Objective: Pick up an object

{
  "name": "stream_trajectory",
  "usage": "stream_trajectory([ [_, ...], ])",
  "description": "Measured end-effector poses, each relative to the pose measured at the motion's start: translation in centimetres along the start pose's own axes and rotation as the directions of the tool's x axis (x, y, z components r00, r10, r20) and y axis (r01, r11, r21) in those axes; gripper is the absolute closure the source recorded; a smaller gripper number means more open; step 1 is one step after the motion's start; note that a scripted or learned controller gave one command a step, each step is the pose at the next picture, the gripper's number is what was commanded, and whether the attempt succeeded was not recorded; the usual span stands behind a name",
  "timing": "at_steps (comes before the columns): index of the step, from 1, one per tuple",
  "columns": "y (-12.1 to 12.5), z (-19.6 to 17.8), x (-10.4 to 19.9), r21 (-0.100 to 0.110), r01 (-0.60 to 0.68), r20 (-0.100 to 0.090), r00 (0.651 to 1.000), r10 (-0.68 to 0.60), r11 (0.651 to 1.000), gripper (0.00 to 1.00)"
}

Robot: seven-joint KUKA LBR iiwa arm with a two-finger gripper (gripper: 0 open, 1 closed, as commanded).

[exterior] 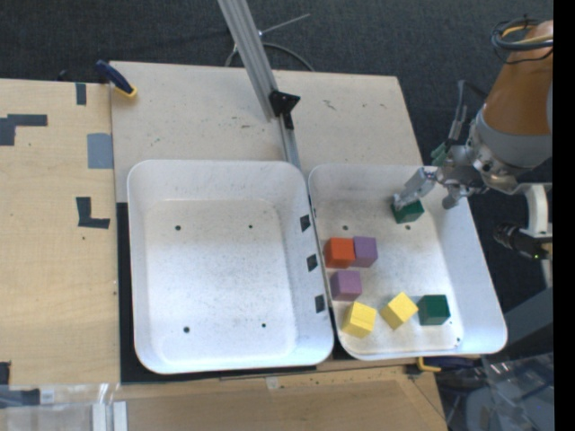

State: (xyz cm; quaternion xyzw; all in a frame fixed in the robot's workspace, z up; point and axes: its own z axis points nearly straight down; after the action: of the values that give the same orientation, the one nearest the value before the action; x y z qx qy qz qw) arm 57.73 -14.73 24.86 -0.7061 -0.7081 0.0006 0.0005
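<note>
Green cube (409, 211) at the gripper (407, 196) tip, its grip unclear.
Right bin (467, 241) has six more blocks.

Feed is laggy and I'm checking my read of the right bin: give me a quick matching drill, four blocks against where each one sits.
Things:
1. orange block
2. green block at the gripper
3. dark green block
4. lone purple block

Places:
A. near right corner of the right bin
B. just below the orange block
C. touching a purple block on its right
D. at the tip of the gripper, far part of the bin

Pairs: 1-C, 2-D, 3-A, 4-B
</note>
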Motion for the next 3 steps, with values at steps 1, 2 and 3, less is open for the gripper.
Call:
stream_trajectory([
  [1,-3.0,8.9,3.2,0.009,-0.001,-0.003,1.0,0.001,1.0,0.0],
  [2,-1.7,13.2,4.6,-0.025,-0.004,0.004,1.0,0.004,1.0,0.0],
  [3,-1.5,13.6,4.8,-0.026,-0.004,0.003,1.0,0.004,1.0,0.0],
])
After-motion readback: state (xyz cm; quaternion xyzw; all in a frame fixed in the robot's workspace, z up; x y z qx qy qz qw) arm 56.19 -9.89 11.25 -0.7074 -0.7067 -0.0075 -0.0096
